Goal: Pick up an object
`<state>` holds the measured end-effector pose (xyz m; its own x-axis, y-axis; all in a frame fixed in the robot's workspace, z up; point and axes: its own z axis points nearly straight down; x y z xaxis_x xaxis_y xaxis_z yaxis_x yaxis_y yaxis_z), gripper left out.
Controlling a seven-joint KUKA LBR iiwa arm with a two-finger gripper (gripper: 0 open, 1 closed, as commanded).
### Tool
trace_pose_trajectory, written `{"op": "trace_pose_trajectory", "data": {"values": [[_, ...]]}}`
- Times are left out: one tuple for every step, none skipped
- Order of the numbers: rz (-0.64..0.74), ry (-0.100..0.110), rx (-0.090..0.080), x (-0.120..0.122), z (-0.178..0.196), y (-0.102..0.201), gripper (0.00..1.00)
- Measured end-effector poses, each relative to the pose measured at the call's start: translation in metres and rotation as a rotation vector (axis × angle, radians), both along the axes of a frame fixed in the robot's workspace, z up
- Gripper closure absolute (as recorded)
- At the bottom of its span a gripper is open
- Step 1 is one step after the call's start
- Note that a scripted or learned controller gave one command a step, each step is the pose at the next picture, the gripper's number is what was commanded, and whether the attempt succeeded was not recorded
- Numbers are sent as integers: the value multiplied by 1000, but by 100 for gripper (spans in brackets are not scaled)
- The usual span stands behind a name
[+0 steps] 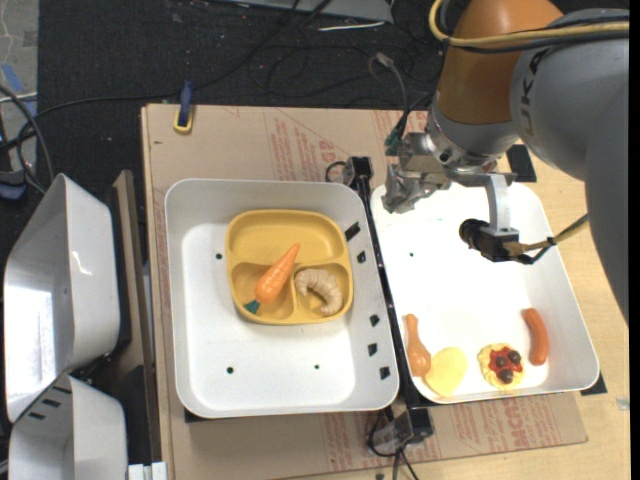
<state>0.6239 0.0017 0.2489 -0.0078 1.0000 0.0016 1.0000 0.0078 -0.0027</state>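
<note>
While I watched the feed from my desk, these were my notes on that instant:

Arm: the grey arm with its orange band reached in from the right and hung over the upper left of the right shallow white bin [560, 268].

Gripper: the two-finger gripper [400, 196] sat low near that bin's top-left corner; I could not tell whether it was spread or pressed together, and I saw nothing carried in it.

Targets, right bin: an orange chicken-drumstick-shaped toy [415, 343], a pale yellow round chip-like piece [448, 370], a small yellow tart with dark red berries [501, 363] and an orange-red sausage [537, 335] all lay along the near edge, well apart from the gripper.

Targets, left bin: a yellow divided plastic plate [288, 233] sat in the left shallow white bin [200, 298], holding an orange toy carrot [277, 273] and a beige curled shrimp toy [322, 290].

Risk one: I judged a descent from there would close on bare bin floor, since no object lay beneath the tool.

Risk two: the bin wall and the divider between the bins stood just beside the gripper, so a straight drop could clip the rim.

Risk three: the drumstick and the yellow piece touched, so a grasp there might nudge one away.
</note>
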Motion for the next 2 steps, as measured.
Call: {"op": "trace_pose_trajectory", "data": {"values": [[-1,-1,-1,-17,0,46,100],[-1,1,-1,-27,-26,94,100]]}}
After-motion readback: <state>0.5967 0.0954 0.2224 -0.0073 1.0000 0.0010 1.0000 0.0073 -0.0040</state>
